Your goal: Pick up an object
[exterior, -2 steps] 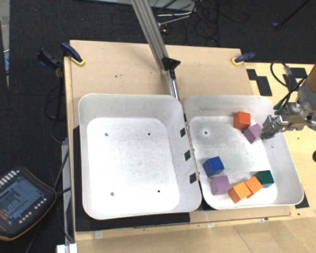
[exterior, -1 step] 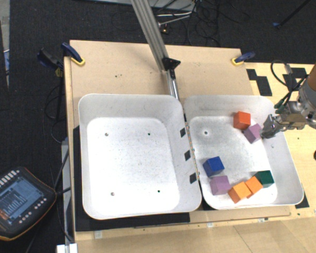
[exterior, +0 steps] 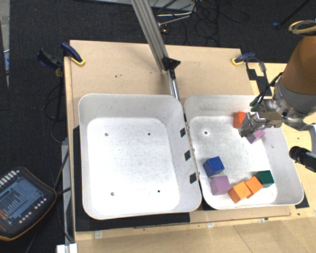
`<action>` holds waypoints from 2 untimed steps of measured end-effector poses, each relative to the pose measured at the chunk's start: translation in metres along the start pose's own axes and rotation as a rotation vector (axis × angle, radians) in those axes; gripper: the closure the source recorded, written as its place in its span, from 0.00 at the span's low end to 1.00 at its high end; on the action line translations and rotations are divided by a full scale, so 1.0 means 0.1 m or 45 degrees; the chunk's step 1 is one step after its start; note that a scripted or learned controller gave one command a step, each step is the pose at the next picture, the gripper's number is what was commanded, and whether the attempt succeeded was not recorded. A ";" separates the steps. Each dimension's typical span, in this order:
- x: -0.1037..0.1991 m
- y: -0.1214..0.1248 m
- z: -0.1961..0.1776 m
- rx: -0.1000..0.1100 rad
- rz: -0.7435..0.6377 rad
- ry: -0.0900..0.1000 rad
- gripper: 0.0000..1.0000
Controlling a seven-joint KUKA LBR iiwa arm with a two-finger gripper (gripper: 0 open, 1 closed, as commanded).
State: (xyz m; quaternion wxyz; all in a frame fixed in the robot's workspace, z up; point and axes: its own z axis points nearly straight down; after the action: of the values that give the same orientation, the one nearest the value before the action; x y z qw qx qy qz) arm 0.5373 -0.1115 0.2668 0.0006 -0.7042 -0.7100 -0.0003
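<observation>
My gripper (exterior: 251, 129) hangs low over the upper right part of the right bin (exterior: 200, 108). A small purple block (exterior: 258, 136) lies right under and beside its tip, partly hidden by it. An orange block (exterior: 238, 119) sits just to the gripper's left, close to it. Further forward in the same bin lie a blue cube (exterior: 214, 166), a purple cube (exterior: 219, 185), an orange block (exterior: 240, 190) and a green cube (exterior: 264, 179).
The left bin (exterior: 95, 157) stands beside the right one, the two meeting at a shared rim. A slanted metal pole (exterior: 152, 36) reaches down to the bins' back edge. A teach pendant (exterior: 16, 200) lies off the bench at the lower left.
</observation>
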 end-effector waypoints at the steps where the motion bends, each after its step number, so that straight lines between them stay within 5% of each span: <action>1: 0.55 -0.01 0.16 0.001 -0.001 0.001 1.00; 2: 1.04 0.01 0.10 -0.002 -0.001 0.000 1.00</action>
State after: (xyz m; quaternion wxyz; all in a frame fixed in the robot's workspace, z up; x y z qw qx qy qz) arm 0.5378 -0.0078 0.2566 -0.0001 -0.7040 -0.7102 -0.0009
